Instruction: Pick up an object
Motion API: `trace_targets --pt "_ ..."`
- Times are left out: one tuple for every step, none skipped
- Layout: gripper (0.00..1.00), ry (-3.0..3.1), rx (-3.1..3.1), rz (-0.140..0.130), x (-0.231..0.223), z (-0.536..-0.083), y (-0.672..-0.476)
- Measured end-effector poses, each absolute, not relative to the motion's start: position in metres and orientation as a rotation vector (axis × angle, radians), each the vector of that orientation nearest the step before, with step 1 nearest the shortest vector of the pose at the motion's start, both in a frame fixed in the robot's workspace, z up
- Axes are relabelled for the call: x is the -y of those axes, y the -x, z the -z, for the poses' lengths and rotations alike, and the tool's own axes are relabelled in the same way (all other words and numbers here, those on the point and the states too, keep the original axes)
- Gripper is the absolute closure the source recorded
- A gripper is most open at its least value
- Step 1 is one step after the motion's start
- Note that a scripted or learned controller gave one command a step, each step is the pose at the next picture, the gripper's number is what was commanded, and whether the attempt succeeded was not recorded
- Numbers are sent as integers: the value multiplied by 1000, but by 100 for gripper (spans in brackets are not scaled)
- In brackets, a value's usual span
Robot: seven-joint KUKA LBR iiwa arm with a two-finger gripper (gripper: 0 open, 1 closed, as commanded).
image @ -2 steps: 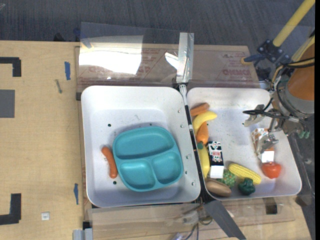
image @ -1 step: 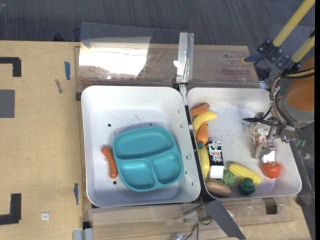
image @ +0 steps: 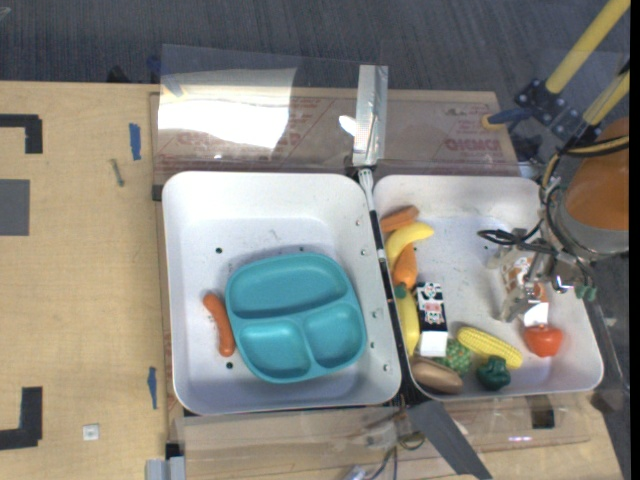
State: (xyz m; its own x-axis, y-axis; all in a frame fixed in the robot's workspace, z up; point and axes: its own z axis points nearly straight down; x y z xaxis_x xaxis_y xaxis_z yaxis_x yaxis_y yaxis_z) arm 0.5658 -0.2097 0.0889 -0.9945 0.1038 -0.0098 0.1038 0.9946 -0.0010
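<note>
Hovering over the right bin (image: 585, 368), the gripper (image: 527, 293) is hanging just above a tomato (image: 543, 341) near the corn (image: 488, 345), though its grip isn't readable from here.

A grey robot arm's gripper (image: 525, 290) is hovering over toy foods in the right white bin (image: 470, 213), beside a red plastic tomato (image: 543, 341).

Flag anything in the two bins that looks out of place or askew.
One thing stands out: a lone orange sausage lies in the left bin beside the teal divided tray, on the bin floor, not in a compartment. The other toy foods crowd the right bin in a jumble along its left and near sides.
</note>
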Motion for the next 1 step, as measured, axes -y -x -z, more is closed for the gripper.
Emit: trace_targets --pt "0 -409 -3104 1 205 -89 -544"
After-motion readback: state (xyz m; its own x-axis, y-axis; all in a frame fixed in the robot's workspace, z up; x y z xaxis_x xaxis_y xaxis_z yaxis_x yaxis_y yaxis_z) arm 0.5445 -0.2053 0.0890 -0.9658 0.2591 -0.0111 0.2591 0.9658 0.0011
